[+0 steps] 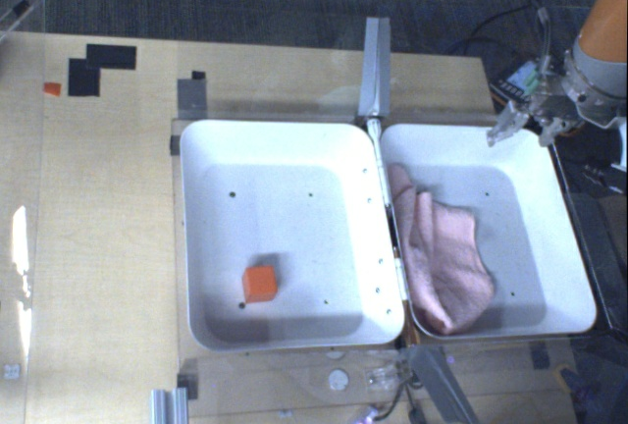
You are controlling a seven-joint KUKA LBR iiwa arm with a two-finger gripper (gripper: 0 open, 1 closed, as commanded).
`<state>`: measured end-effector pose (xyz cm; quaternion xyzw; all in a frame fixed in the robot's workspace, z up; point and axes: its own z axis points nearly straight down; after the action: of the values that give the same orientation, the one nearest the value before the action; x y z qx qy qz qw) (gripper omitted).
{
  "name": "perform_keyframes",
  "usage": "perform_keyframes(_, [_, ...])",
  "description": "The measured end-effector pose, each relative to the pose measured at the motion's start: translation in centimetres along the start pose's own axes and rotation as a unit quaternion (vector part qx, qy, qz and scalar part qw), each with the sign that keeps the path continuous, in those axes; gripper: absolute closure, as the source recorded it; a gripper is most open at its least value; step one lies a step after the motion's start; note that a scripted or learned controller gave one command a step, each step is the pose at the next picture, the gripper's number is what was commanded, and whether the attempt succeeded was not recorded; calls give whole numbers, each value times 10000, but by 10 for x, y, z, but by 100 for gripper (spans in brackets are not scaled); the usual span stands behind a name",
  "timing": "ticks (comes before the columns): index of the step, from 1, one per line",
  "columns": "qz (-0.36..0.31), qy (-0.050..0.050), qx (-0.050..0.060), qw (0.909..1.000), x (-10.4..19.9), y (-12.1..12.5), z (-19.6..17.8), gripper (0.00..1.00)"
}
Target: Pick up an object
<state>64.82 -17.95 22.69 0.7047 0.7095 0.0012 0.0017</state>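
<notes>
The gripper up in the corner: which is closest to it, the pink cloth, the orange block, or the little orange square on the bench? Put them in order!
From the gripper, in the camera view:
1. Pink cloth, in the right bin, nearest.
2. Orange block, in the left bin.
3. Little orange square, on the bench at far left, farthest.

claw (523,123) at upper right, fingers spread

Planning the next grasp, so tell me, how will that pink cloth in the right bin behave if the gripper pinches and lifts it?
The pink cloth lies crumpled in soft folds, so it will probably go floppy and drape when lifted. It looks thin, likely light. A pinch may catch only one fold, and pushing would probably bunch it against the right bin wall.
</notes>
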Motion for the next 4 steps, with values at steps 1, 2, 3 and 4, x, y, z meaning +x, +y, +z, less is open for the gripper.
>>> perform_keyframes(1, [-266, 1, 2, 9996, 3, -58, 99, 0])
perform_keyframes(2, [-1371, -14, -45, 9905, -2, -84, 136, 0])
perform_keyframes(3, [-1916, -22, -59, 9814, 20, -147, 136, 0])
perform_keyframes(4, [-2683, -17, -60, 9633, 67, -87, 136, 0])
